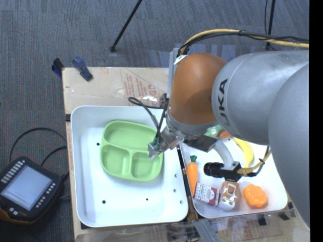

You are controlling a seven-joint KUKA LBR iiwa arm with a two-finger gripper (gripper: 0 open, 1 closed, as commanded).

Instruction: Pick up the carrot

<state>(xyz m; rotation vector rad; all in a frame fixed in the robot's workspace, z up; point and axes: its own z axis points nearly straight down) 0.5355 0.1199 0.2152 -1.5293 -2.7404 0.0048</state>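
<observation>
1. The pincer [154,150] hangs over the left bin [86,195], at the right rim of the green sectioned plate [128,155]. Whether it is wide or narrow I cannot tell; nothing shows in its grip.
2. The plate lies in the middle of the left bin, towards the table's far edge, with its three hollows bare.
3. The carrot [192,173] lies in the right bin [280,193], tight against that bin's left wall, just across the two walls where the bins meet. Its green top points to the table's far edge and its orange body to the near edge.
4. Beside the carrot, towards the near edge, stand a small red-and-white carton [206,194] and a small box [228,194]. An orange fruit [254,196] sits near the right bin's near right corner, and a banana [246,151] lies further back, partly under the arm [262,100].
5. Step in hand, as I judge it: the approach. The pincer is over the wrong bin and the carrot is not yet grasped.
6. The next move calls for a short shift right across the bin walls, lining up across the carrot's slim body, then a descent. The wall on one side and the carton near the tip leave little room.
</observation>
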